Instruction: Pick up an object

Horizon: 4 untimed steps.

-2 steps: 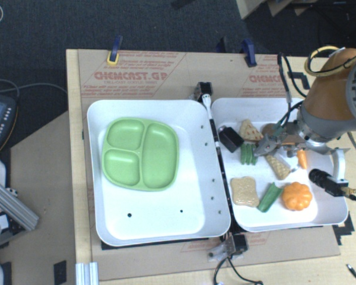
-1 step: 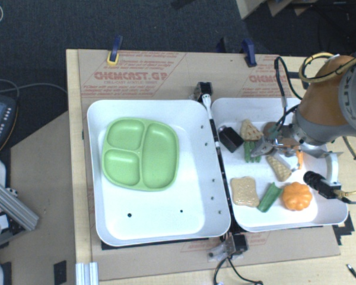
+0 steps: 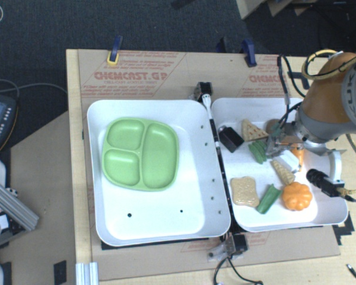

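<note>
My gripper hangs low over the middle of the right bin, the arm coming in from the right. Just left of it lies a dark green piece, touching or nearly touching the gripper. A tan wedge lies a little farther back. A tan cone lies just in front of the gripper, and a small orange piece is to its right. Nothing can be seen held.
At the front of the right bin lie a tan cracker, a green pod and an orange pumpkin. A black block lies by the divider. The left bin holds a green divided plate.
</note>
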### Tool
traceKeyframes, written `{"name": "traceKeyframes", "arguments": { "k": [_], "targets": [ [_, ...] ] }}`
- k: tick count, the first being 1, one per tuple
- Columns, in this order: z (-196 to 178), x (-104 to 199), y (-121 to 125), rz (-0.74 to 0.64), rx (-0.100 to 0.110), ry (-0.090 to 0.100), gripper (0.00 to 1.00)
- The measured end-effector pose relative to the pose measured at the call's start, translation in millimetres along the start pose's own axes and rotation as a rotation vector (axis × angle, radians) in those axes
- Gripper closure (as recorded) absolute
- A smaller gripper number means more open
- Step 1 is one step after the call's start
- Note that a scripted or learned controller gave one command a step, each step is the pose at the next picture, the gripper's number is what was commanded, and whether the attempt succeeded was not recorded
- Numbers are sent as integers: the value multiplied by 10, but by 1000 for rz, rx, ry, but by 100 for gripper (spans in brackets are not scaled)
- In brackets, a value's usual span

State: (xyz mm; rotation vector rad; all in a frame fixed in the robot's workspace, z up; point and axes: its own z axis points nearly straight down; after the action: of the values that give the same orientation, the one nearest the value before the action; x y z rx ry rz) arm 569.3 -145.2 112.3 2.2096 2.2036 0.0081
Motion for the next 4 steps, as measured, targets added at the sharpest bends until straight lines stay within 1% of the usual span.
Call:
{"name": "traceKeyframes", "arguments": {
  "k": [1, 2, 3, 4],
  "targets": [
    [-478, 38, 100, -4, 13, 9, 100],
    [-919, 68, 102, -4, 12, 9, 100],
    [-1141, 66, 117, -4, 13, 9, 100],
    [-1175, 550, -248, -6, 22, 14, 100]
  ]
}}
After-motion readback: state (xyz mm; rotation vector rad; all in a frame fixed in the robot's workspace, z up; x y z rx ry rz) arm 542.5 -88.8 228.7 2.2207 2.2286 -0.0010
